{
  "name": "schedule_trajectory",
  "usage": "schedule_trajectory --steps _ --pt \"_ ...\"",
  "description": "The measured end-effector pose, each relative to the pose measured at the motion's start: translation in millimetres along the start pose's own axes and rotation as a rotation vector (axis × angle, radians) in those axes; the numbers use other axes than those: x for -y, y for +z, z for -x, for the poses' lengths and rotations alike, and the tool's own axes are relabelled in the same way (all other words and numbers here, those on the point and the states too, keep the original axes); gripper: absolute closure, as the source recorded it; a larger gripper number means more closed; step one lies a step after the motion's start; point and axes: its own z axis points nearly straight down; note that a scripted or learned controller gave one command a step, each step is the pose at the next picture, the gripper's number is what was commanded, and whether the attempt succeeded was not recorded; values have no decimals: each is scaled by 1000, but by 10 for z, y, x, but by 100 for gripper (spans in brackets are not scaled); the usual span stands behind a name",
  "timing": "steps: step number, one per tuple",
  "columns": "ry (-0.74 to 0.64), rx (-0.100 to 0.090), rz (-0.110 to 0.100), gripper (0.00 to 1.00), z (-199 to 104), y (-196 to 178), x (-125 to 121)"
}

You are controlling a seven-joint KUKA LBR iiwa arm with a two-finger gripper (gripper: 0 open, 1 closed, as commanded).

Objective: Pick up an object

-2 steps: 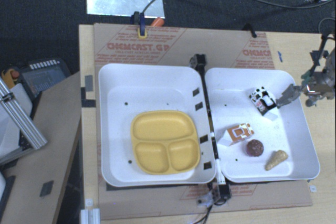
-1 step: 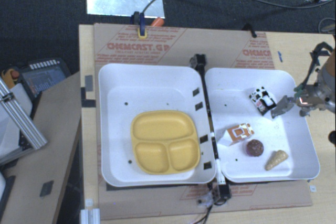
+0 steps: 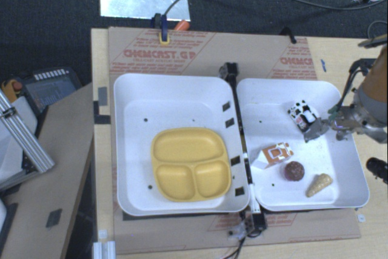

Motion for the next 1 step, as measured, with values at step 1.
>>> schedule_trajectory --steps 1 --pt "1 0 1 0 79 474 47"
